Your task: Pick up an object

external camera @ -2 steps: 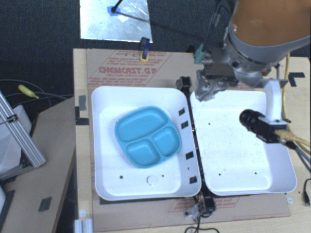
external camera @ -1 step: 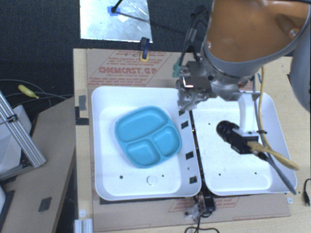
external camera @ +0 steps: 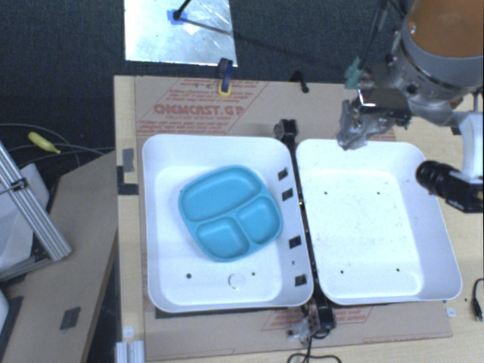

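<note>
A light blue divided plate (external camera: 230, 212) with three compartments lies flat in the left white bin (external camera: 170, 278), a little above its middle. My gripper (external camera: 353, 136) hangs over the far edge of the right white bin (external camera: 431, 271), well to the right of the plate and apart from it. Nothing shows between or under the gripper's tips.
A small pale disc (external camera: 237, 280) lies near the front of the left bin. Black clips (external camera: 291, 195) run along the seam between the bins. A shiny metal sheet (external camera: 180, 20) lies on the dark floor beyond the bench. An aluminium frame (external camera: 26, 210) stands at the left.
</note>
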You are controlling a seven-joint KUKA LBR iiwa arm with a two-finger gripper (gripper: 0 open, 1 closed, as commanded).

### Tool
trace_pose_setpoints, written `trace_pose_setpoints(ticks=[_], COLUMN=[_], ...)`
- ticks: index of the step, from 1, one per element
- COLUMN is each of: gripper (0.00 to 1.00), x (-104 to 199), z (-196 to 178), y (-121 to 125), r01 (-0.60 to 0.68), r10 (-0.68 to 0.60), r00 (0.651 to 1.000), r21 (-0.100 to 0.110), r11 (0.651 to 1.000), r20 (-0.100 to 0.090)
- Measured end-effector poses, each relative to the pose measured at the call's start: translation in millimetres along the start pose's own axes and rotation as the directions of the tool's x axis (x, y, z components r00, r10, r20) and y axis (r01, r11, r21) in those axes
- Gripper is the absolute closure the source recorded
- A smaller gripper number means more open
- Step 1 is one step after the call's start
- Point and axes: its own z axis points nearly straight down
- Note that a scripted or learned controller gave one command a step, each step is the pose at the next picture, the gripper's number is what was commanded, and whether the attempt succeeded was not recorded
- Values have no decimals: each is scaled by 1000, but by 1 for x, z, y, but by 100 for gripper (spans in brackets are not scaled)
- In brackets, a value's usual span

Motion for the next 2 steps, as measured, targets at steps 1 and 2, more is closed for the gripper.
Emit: trace_pose_setpoints(ticks=[1,2], gripper=[100,100], x=[-52,1], z=[64,110], y=[-1,-1], r01=[1,13], r10=[-1,-13], r00=[1000,1000], r21=[12,11], r11=[1000,1000], r20=[2,0])
